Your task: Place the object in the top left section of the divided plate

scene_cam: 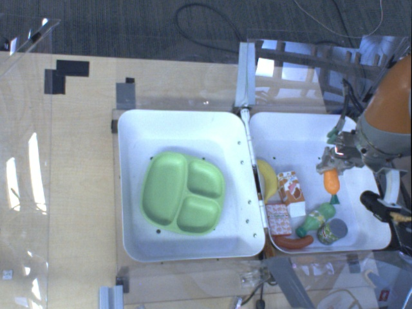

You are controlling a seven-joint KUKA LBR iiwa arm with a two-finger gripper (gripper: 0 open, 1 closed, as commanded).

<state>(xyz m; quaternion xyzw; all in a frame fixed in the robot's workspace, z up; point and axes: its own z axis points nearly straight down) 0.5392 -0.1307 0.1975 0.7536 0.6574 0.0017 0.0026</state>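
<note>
Two white bins sit side by side below me: the left bin [129,172] with the green divided plate [183,192] lying in it, and the right bin [290,134] where the loose food items are heaped along the near side. Going by size, the plate comes next, and all three of its sections look bare, including the top left one I am meant to fill, so nothing has been delivered yet. My gripper [336,163] hangs over the right bin, well apart from the plate, and my fingers are clenched on the small orange carrot [331,183], which pokes out just below them, its green top up between the tips. I judge the pick to be more or less made, though I cannot tell whether the carrot is lifted clear of the bin floor or touching it. Left behind near the bin's front edge are a banana [269,179], a small juice carton [291,187], a red-patterned packet [279,219], a green bottle [315,217], a round tin [331,231] and a sausage [296,241]. What remains, as I see it, is the whole carry across the divider between the bins, the descent over the plate's top left section, and the release.
</note>
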